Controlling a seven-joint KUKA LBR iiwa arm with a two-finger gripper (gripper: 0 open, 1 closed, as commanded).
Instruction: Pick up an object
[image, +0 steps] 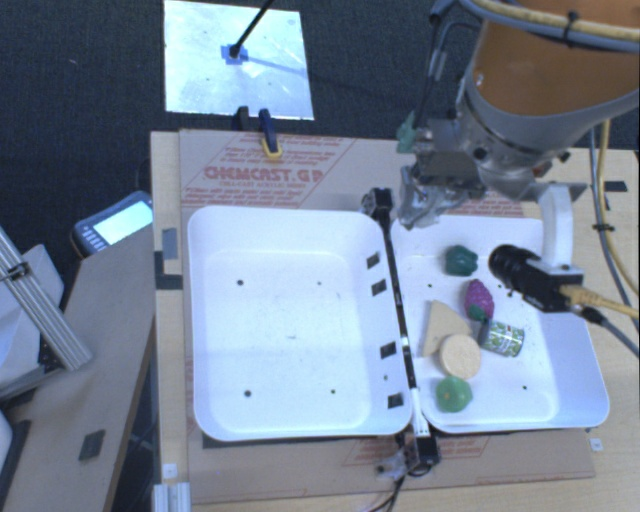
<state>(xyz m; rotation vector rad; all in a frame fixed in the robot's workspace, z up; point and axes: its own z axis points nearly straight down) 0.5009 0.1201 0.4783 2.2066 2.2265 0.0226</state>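
Observation:
The right bin (570, 390) holds several small objects: a dark green lump (460, 260), a purple piece (479, 298), a tan wedge (438, 322), a round tan disc (461, 355), a green ball (453, 394) and a small shiny can (501, 338). My gripper (425, 208) hangs under the grey and orange arm over the right bin's far left corner. It is up and to the left of the dark green lump, apart from every object, with nothing seen in it.
The left bin (210, 300) sits beside the right one, with black clips (390, 350) along their shared wall. A black cylinder (525, 272) with a cable juts over the right bin's far side. A metal plate (237, 60) lies beyond the bench.

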